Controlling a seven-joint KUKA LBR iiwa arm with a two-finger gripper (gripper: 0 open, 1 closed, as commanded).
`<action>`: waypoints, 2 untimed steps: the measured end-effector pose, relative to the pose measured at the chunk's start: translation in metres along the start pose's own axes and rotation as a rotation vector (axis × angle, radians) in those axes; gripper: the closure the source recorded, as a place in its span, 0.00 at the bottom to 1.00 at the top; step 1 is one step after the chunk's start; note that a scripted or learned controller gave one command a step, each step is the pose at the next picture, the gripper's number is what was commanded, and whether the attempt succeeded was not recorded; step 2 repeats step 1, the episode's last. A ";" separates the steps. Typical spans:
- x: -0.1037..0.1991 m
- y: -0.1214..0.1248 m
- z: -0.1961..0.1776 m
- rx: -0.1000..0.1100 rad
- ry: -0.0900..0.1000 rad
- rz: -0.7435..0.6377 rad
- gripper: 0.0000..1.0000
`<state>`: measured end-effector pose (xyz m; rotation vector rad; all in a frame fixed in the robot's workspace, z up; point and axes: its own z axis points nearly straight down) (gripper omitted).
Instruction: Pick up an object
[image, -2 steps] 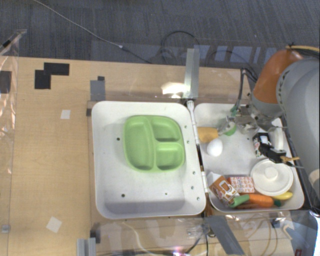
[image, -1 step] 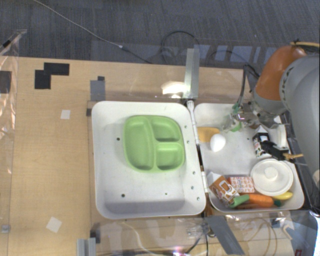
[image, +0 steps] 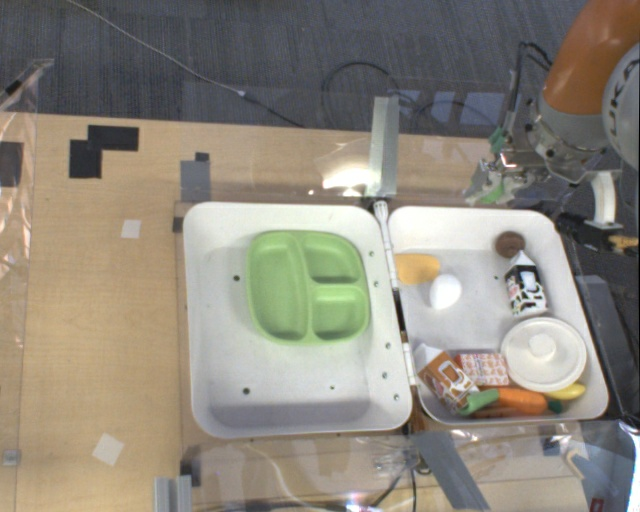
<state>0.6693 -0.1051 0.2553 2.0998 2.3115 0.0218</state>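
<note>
The gripper (image: 497, 172) hangs above the far rim of the right bin (image: 470, 235), outside it, with nothing visibly in its grasp; I cannot tell how wide it stands. In that bin, a yellow piece (image: 417, 267) lies near the wall shared with the left bin (image: 215, 330), a white egg (image: 445, 291) just beside it. A brown ball (image: 510, 242) sits toward the far right corner, a black-and-white bottle (image: 523, 286) just below it. A white lid (image: 543, 351) rests nearer the front, touching a banana (image: 567, 392). A snack box (image: 465, 374) and carrot (image: 518, 402) lie along the front wall. The left bin holds a green tray (image: 305, 286).
</note>
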 end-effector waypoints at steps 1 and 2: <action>0.073 0.007 0.015 0.017 0.006 -0.005 1.00; 0.073 0.007 0.015 0.017 0.006 -0.005 1.00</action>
